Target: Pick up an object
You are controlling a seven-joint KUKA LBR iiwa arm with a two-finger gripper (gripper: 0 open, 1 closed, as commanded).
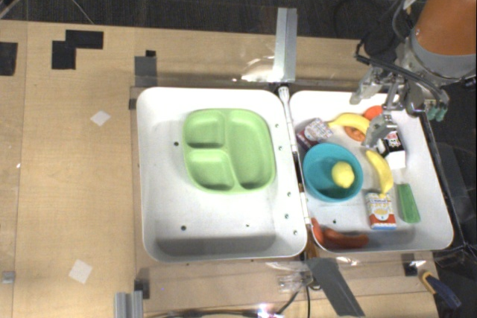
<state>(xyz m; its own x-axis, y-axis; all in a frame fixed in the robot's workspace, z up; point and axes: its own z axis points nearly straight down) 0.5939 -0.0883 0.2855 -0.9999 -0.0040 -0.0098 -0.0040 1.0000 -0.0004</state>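
The right bin (pixel 441 223) holds several objects. A blue bowl (pixel 319 176) with a yellow lemon (pixel 342 174) in it sits at the bin's left side. One banana (pixel 381 172) lies right of the bowl and a second banana (pixel 347 119) lies behind it, beside an orange piece (pixel 355 132). A crumpled purple packet (pixel 314 132) rests at the back left. My gripper (pixel 378 130) hangs over the back middle of this bin, just above the bananas and next to a dark item with a white label (pixel 394 147). I see nothing held in it.
A red and white carton (pixel 381 211) and a green bar (pixel 407 203) lie at the right bin's front, with a red item (pixel 344 237) against its front wall. The left bin (pixel 160 223) holds a green divided plate (pixel 227 149). A metal post (pixel 286 41) stands behind the bins.
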